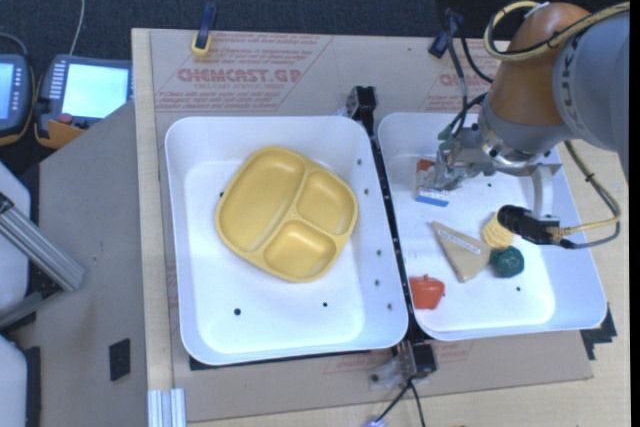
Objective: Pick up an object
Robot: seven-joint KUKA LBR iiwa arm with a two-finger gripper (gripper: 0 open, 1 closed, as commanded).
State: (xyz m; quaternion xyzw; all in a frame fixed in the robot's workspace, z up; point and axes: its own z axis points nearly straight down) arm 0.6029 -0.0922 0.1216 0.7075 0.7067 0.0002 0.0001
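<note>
Near bin wall — gripper

left bin: yellow divided plate | 2 lit screens off bench, left

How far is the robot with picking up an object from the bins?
Done: the gripper is low in the right bin, at a small blue item. In hand: nothing visibly lifted. Left: grasp and lift; the red piece, beige wedge and green ball lie loose, the yellow divided plate in the left bin.
</note>
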